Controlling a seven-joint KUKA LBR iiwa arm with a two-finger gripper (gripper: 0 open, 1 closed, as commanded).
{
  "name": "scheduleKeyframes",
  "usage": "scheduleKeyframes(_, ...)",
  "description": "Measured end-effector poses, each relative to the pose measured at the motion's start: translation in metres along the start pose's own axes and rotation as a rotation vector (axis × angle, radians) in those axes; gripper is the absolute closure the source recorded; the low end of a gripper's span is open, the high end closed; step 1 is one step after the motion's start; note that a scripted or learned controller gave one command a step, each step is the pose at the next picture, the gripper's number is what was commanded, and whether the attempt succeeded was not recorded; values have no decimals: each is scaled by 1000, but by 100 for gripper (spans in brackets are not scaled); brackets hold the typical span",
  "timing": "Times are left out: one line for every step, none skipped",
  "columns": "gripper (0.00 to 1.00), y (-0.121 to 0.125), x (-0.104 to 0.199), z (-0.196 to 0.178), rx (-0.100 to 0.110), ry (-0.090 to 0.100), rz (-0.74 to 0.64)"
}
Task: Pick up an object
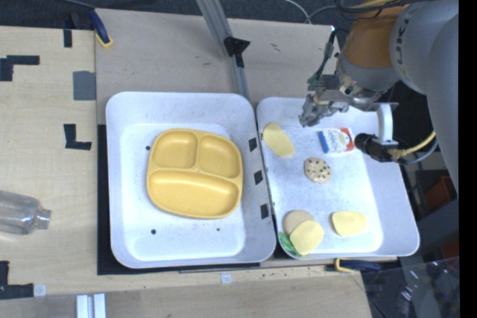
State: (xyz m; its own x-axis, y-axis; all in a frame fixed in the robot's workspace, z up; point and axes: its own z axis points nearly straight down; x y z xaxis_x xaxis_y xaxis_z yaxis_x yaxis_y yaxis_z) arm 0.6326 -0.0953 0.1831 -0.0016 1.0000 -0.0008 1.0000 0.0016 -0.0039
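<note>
In the right bin lie a pale yellow piece at the left, a small red, white and blue packet, a speckled cookie, a yellow piece and a tan round piece with a yellow-green one near the front. My gripper hangs over the bin's back part, between the pale yellow piece and the packet, with nothing visibly in it.
The left bin holds a yellow divided plate. A slanted metal post stands behind the bins. A clear plastic bottle lies on the bench at far left. Cables run behind the arm.
</note>
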Motion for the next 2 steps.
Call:
scheduleKeyframes(100,-2,-23,-31,-6,0,1)
scheduleKeyframes(100,-107,-22,-16,4,1,3)
